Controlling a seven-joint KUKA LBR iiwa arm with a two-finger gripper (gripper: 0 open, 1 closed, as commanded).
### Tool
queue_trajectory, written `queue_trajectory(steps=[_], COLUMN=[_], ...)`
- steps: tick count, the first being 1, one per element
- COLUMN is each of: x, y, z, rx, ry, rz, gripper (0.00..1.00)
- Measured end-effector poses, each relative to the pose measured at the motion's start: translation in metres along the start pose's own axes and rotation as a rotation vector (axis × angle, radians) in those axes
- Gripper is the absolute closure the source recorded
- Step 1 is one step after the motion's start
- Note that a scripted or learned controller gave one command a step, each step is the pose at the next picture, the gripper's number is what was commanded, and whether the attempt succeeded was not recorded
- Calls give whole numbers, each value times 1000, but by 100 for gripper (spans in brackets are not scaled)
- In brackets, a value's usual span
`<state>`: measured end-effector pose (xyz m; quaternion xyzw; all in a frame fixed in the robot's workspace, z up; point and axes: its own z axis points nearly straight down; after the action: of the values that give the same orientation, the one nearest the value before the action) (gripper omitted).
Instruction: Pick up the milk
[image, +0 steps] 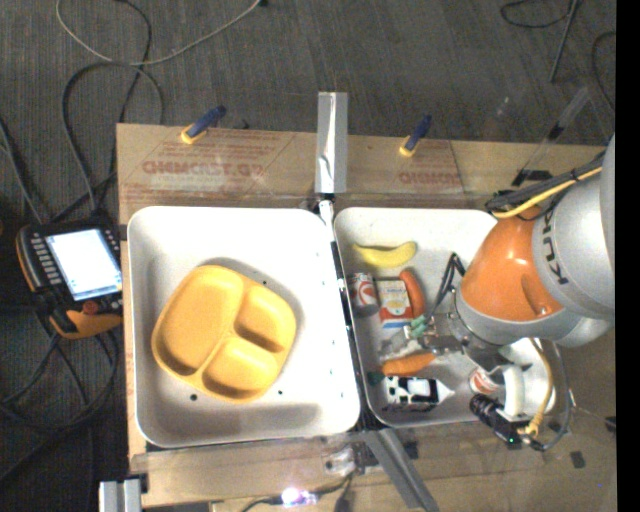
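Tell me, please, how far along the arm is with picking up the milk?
Done: the arm has reached over the right bin. In hand: nothing visibly; its bulk hides the claw. Left: the whole pick, since what looks like the milk carton lies among the banana and other items.

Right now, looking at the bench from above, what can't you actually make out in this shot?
- Gripper: in the camera view the arm's orange band covers most of it, so the finger state is unreadable.
- Milk: among the small packages in the right bin, labels are too small to tell which it is.
- Right bin's far side: hidden under the arm.
- Pendant screen: glare-washed, unreadable.
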<state>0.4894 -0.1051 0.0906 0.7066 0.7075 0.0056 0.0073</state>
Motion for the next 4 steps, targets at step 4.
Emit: queue_trajectory(steps=[4], x=[-88], y=[159], z=[-96], rx=[19], ry=[-3], rz=[70], gripper=[0])
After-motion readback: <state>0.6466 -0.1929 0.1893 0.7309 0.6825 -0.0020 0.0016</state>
